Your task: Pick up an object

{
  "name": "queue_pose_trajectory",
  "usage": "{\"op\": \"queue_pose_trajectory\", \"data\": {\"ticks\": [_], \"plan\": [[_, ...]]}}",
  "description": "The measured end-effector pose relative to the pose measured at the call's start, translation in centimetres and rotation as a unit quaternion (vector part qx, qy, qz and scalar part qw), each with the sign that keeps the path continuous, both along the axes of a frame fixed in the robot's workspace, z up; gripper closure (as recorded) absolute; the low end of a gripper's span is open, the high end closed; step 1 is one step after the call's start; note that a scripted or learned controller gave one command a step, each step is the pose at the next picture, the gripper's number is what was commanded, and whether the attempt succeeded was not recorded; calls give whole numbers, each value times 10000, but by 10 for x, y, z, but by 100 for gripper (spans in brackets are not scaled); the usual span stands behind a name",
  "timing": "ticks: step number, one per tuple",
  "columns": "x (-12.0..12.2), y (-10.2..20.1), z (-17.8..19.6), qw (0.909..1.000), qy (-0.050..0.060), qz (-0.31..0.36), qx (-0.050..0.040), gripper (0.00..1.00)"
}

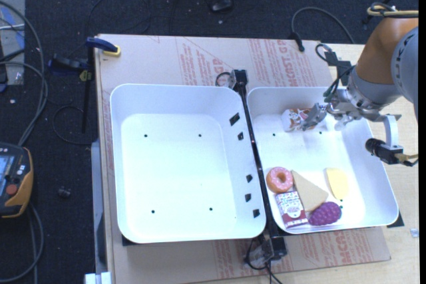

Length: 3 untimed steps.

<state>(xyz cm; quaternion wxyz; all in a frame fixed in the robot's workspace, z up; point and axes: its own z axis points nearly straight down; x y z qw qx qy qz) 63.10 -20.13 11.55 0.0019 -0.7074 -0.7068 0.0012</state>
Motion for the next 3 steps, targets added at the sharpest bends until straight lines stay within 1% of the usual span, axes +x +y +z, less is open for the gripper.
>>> {"op": "queue_pose_trajectory", "data": {"ticks": [1, 2, 3], "plan": [[0, 0, -24, 10000, -13, 6, -3, 0], [0, 0, -13, 10000, -26, 7, -5, 100], [4, -5, 49, 10000, -45, 2, -11, 100]]}}
